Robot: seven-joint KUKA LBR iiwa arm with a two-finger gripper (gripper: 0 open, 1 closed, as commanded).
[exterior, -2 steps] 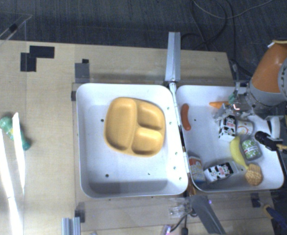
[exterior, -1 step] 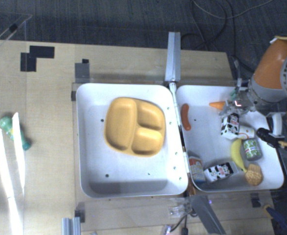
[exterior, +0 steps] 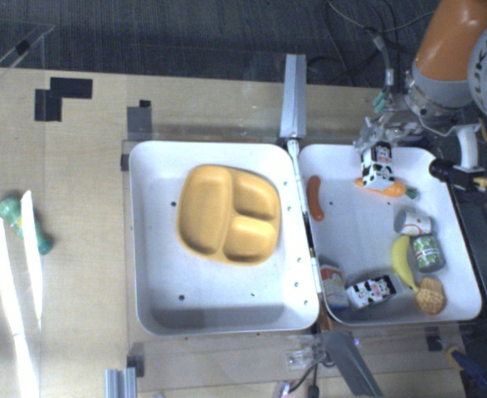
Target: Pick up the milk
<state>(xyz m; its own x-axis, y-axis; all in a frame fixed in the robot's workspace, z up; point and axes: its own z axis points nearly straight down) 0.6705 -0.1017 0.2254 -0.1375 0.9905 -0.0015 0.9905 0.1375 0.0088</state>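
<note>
A cow-patterned black-and-white milk carton (exterior: 377, 165) stands at the far side of the right bin (exterior: 467, 305), clamped in the gripper (exterior: 379, 143), while a second lies at its near edge.

Robot lab: bench (exterior: 77, 189), 2 bins (exterior: 143, 247), cables (exterior: 355, 23)

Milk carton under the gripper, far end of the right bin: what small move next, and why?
Probably a short straight lift. The gripper sits right over the upright cow-patterned milk carton, whose top meets its fingers, and the carrot lies against the carton's base. Whether the grip is secure cannot be told, so raise slowly and watch the carton.
</note>
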